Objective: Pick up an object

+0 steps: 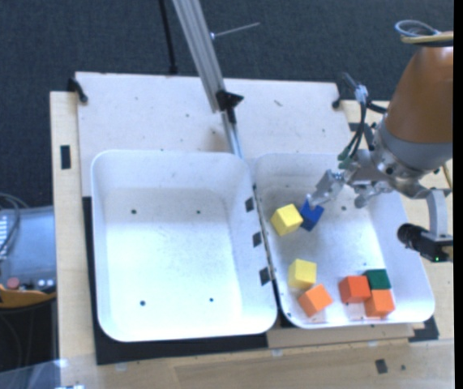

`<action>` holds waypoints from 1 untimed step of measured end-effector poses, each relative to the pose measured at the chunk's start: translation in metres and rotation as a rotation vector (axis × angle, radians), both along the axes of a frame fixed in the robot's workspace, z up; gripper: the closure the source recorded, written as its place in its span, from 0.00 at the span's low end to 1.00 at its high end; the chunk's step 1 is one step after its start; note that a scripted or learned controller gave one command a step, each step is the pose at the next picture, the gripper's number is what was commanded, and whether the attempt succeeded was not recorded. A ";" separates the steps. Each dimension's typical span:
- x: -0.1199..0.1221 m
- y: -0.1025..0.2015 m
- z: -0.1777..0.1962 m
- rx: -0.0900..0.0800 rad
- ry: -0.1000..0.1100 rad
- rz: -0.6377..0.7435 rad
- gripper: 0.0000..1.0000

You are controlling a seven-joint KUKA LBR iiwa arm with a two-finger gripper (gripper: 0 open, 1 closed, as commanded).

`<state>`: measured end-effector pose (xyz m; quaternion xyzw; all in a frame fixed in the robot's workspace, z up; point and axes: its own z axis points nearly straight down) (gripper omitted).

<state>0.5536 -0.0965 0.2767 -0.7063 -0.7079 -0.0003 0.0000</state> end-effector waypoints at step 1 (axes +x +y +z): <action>0.000 0.000 0.000 0.000 -0.001 -0.003 0.00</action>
